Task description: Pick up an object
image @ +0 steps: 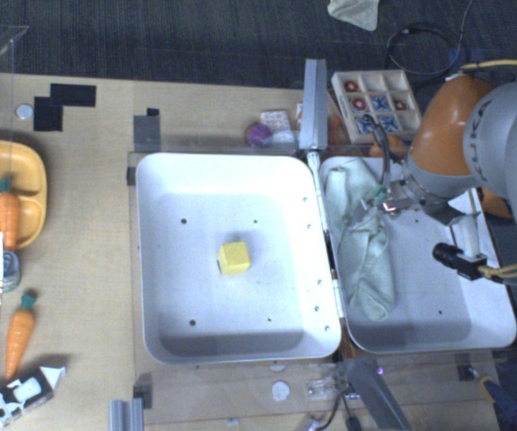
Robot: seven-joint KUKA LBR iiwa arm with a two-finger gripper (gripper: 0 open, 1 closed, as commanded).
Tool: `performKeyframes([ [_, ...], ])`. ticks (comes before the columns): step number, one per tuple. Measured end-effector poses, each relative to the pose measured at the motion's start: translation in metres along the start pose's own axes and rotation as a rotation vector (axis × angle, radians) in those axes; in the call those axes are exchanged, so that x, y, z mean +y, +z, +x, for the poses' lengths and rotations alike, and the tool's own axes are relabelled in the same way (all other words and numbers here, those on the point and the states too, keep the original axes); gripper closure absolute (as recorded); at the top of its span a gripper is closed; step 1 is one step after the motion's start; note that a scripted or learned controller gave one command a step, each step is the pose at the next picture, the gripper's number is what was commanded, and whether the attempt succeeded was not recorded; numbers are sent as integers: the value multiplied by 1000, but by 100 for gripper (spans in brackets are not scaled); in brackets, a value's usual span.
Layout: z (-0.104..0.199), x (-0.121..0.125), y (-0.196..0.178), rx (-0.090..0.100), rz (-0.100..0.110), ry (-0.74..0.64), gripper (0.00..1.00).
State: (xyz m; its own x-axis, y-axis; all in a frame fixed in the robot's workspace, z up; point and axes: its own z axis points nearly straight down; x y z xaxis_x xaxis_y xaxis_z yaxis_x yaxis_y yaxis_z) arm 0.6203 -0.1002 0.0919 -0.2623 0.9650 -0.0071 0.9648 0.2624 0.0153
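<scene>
While the grey arm with the orange band (447, 133) reaches in from the right, it hangs over the right shallow white bin (438, 321). The claw (386, 200) sits above the upper left part of that bin, at the upper end of a crumpled pale green cloth (366, 259). Whether the claw is open or closed, and whether it grips anything, cannot be determined from this view.

The cloth lies along the left side of the right bin, running from near the top wall down past the middle. A short black cylindrical part (456, 260) projects from the arm over the bin's right half.

The left shallow white bin (178, 330) holds a small yellow foam cube (234, 258) near its centre, well apart from the claw and separated from it by the divider between the bins.

On the wooden tabletop (79, 330), left of the bins, rest a yellow compartment tray (16, 164) and two toy carrots (16, 330). Behind the bins stand a small purple object (258, 134) and a board with red and blue marks (377, 103).
</scene>
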Motion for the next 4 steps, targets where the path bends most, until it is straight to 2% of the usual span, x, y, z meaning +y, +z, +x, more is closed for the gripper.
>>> performKeyframes([
  [1, 0, 36, 1, 1, 1, -136, 0],
  [2, -1, -2, 0, 2, -1, -175, 0],
  [3, 4, 20, 0, 1, 0, -209, 0],
  [4, -1, 25, 1, 3, 0, -249, 0],
])
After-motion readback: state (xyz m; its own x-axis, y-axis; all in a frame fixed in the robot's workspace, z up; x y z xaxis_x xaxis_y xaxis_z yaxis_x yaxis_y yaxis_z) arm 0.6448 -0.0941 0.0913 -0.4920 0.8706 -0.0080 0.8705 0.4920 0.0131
